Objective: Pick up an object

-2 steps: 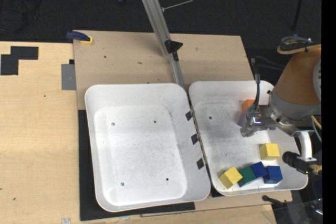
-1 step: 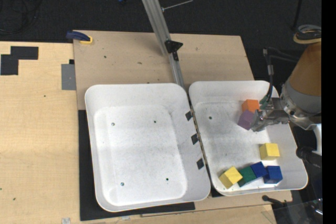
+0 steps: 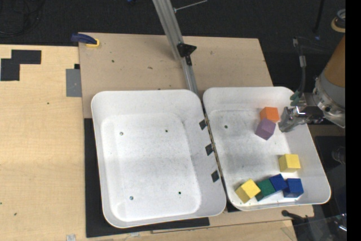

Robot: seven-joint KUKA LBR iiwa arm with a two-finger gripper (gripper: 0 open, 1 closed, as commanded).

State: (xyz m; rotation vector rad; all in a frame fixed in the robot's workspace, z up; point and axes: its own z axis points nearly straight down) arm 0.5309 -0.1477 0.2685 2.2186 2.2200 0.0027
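Gripper (image 3: 289, 119), whether clenched or released I cannot tell, hovers just right of the orange block (image 3: 270, 114), apparently in approach; next it must descend over one block.

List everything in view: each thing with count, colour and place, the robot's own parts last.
Bins: 2, white; left bin, right bin, side by side on the bench.
Orange block: 1, right bin, far right.
Purple block: 1, just in front of the orange one.
Yellow blocks: 2; right side, near edge.
Green block: 1, near edge.
Blue blocks: 2, near edge.
Aluminium rail: 1, silver, behind the bins.
Clamp: 1, blue and yellow, bench's far left corner.
Hand: 1, grey, beside the orange and purple blocks.
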